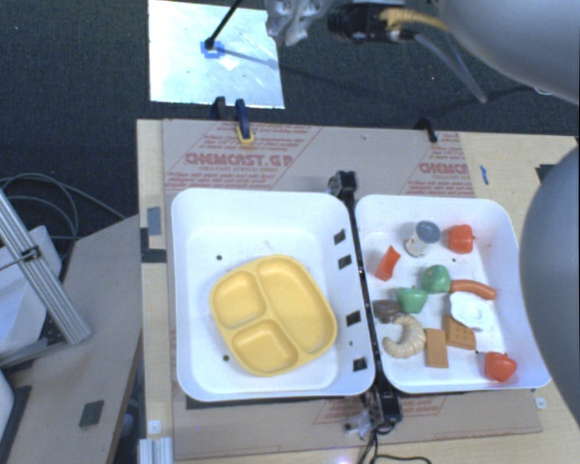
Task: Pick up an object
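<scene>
The hand hung past the surface's far edge, well apart from both bins, and whether it was released or clenched I cannot tell. The right bin held small food toys, among them a sausage, a green pepper and a croissant. A yellow tray lay in the left bin.

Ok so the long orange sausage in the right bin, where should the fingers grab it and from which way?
Probably at the middle of the long orange sausage, coming straight down. It lies flat and runs nearly left to right in the shallow white right bin, so the fingers should close across its narrow width, one on its far side and one on its near side. The white fried-egg toy sits close on the near side, leaving little room.
</scene>
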Tool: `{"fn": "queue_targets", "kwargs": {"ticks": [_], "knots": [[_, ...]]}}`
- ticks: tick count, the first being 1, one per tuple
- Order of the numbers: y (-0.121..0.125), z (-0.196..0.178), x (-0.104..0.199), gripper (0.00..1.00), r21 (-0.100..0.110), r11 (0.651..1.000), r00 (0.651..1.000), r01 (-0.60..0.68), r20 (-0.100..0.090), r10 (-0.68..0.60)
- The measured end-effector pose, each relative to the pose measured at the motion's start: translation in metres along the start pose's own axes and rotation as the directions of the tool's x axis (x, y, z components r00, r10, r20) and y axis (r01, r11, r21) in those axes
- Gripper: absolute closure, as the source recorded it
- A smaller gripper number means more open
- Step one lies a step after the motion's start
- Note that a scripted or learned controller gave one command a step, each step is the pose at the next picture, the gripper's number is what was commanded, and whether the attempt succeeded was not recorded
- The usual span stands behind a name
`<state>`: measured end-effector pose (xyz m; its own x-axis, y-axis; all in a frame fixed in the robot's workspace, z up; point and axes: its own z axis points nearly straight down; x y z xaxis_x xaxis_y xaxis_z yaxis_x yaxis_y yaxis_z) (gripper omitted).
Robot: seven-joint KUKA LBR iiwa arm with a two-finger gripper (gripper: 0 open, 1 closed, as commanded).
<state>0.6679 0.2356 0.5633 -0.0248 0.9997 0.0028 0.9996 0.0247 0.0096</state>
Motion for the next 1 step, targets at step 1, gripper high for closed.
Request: {"fn": "queue_targets", "kwargs": {"ticks": [1], "knots": [[0.0001,-0.0112,0.0000,1.00,-0.002,1.000,1.000,0.004,0.000,-0.004]]}}
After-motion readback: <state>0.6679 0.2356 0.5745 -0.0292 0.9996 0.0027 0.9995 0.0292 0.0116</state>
